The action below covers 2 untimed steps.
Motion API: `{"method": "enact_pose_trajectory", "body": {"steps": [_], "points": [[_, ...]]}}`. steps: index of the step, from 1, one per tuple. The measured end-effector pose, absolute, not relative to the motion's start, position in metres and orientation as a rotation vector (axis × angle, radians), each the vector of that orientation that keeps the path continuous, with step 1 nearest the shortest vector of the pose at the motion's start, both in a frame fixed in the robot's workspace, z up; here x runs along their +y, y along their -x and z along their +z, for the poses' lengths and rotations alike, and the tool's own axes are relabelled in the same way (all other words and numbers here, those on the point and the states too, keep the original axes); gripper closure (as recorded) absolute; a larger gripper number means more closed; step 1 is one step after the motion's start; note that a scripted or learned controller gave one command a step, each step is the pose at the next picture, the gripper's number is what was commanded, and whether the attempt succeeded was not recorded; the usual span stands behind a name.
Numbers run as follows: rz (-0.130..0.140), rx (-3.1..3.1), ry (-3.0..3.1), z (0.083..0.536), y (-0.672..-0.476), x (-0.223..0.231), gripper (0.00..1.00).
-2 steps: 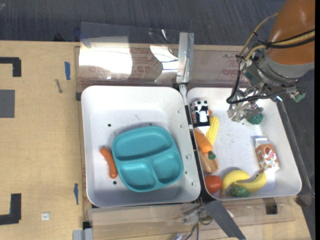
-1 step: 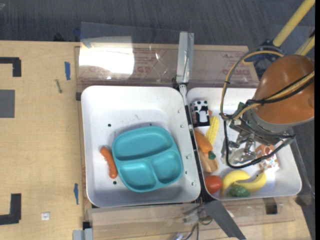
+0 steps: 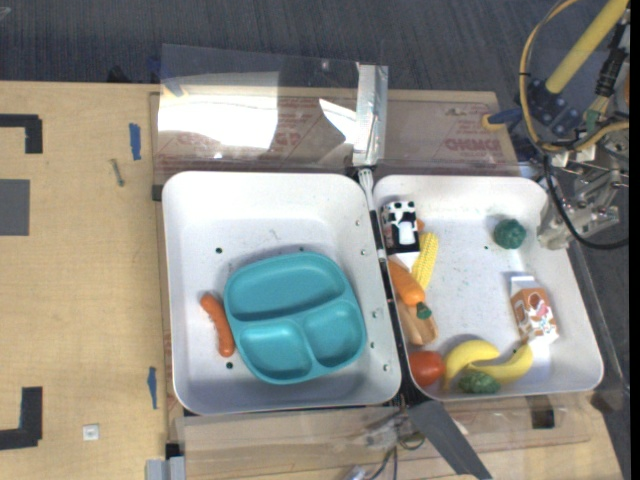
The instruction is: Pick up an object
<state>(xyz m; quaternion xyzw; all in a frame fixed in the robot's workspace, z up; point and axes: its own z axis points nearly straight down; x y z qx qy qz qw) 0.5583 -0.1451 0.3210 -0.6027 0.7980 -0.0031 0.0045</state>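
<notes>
The arm (image 3: 580, 88) is waiting at the far right; its grip state cannot be told. The green ball (image 3: 510, 233) is lying isolated in the right bin (image 3: 585, 363): descend vertically, centring over it.

Reddish printed lettering is showing on the clear plastic sheet (image 3: 300, 118) standing behind the two bins, seen reversed and too blurred to read. A small packet (image 3: 533, 313) in the right bin is carrying a printed picture label, its wording too small to make out.
</notes>
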Motion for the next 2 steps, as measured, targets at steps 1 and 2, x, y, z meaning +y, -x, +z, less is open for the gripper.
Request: {"method": "enact_pose_trajectory", "body": {"steps": [1,2], "points": [[-0.008,1.520,2.742,0.347,-0.603,-0.203,1.00],[-0.006,1.184,2.902,0.317,-0.628,-0.208,1.00]]}}
